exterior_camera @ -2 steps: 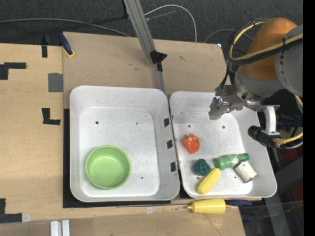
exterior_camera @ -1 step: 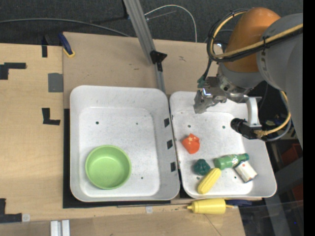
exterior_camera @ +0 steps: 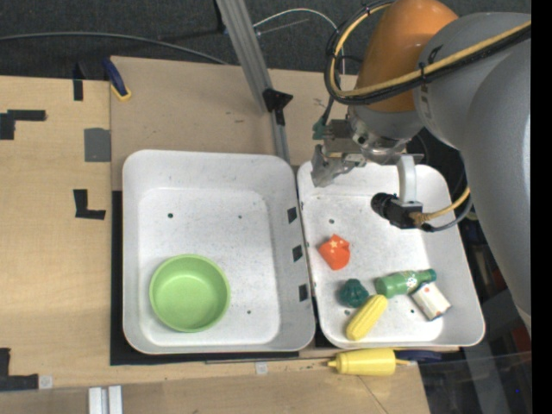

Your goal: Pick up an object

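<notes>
Light wooden bench [exterior_camera: 52, 257] fills the camera view, carrying two shallow white bins side by side on a dark mat. In the left bin [exterior_camera: 207, 171] a green bowl [exterior_camera: 189, 293] sits upright in the near left corner, well apart from everything else. The right bin [exterior_camera: 448, 317] holds a cluster of small items toward its near end: an orange piece [exterior_camera: 335, 251] near the middle, a dark green lump [exterior_camera: 352, 293] below it, a yellow corn cob [exterior_camera: 366, 316] lying at a slant just beside that lump, a green bottle [exterior_camera: 404, 282] lying on its side to the right, and a small white block [exterior_camera: 430, 301] touching or just beside the bottle's end. A yellow object [exterior_camera: 366, 362] rests on the bench just outside the near rim of the right bin. The grey arm [exterior_camera: 483, 102] with its orange band reaches in from the right, and the gripper [exterior_camera: 332, 164] hangs over the far left corner of the right bin, well apart from the cluster; nothing is seen between its fingers, and whether they are apart or together cannot be told. A grey metal pole [exterior_camera: 246, 46] slants across the far side of the bench.
</notes>
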Controlling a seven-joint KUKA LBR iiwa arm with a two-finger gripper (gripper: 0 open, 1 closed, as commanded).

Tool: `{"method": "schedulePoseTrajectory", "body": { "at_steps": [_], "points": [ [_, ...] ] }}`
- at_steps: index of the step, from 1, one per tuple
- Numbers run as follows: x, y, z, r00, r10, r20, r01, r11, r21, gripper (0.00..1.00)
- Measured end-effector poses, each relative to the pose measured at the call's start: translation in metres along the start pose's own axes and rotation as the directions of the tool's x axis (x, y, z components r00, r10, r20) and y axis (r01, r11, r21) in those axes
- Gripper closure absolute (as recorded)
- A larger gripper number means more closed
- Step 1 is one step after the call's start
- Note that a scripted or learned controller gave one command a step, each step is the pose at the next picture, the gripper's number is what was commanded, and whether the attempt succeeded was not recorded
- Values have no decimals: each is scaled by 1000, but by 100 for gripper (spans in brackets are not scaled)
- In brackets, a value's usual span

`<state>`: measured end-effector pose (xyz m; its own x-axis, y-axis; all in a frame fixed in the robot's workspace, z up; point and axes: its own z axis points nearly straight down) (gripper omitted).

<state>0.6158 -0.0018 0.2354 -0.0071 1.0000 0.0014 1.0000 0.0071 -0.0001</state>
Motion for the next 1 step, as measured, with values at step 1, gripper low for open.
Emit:
{"method": "schedulePoseTrajectory", "body": {
  "at_steps": [1],
  "points": [
    [56,3,-2,1000,0,0,0,1000,1,100]
  ]
}}
